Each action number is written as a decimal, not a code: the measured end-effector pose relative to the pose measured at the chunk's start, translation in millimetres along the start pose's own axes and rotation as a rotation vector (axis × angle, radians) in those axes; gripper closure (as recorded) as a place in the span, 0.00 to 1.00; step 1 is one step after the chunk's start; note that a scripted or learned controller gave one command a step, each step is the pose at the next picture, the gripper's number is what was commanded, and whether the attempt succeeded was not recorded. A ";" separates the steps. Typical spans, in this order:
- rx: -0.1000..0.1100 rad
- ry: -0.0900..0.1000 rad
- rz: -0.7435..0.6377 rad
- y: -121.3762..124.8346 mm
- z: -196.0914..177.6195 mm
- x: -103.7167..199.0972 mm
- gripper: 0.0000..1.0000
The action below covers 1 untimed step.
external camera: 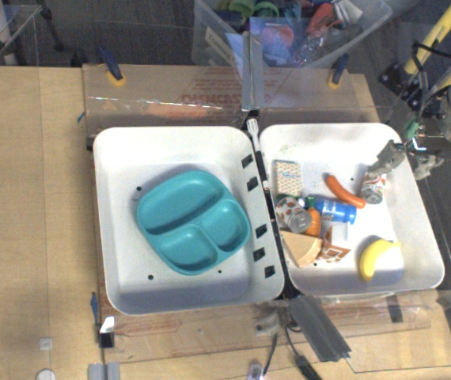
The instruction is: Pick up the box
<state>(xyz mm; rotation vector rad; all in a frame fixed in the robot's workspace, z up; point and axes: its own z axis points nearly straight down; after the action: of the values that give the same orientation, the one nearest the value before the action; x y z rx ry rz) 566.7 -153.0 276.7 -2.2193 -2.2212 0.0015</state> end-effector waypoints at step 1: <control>0.000 0.000 0.014 -6.9 169.0 17.3 0.00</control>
<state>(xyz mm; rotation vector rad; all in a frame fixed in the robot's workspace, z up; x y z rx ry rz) 559.5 -135.6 107.7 -2.2348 -2.2052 0.0011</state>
